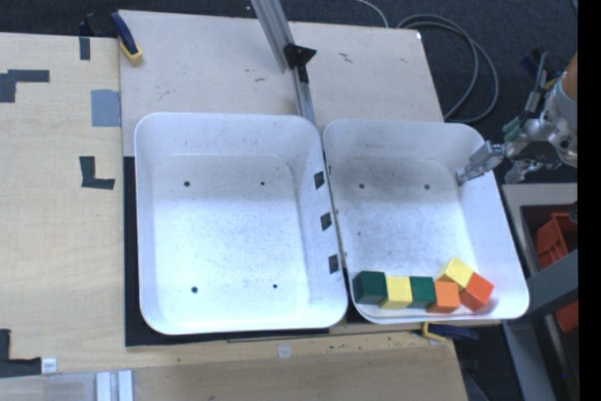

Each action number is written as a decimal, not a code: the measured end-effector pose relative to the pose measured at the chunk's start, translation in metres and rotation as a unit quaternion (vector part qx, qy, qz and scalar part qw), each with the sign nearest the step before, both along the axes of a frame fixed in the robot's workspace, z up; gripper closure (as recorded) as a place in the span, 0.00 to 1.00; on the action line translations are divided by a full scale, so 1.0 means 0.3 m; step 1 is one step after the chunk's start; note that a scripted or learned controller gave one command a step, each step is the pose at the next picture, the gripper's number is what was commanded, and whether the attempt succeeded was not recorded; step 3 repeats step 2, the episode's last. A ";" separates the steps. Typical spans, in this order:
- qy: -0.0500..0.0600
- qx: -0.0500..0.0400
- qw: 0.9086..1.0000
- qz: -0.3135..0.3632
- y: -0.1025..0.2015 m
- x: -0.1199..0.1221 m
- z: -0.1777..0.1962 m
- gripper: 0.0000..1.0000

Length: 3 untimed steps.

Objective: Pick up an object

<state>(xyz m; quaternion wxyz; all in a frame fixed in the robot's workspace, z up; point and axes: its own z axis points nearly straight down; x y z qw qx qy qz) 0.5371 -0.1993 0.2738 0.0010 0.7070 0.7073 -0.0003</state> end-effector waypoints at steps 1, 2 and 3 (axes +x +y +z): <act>-0.001 0.000 1.000 0.001 -0.034 0.016 0.111 0.00; 0.000 0.001 1.000 0.003 0.119 0.172 0.060 0.00; 0.000 0.001 1.000 0.003 0.119 0.172 0.060 0.00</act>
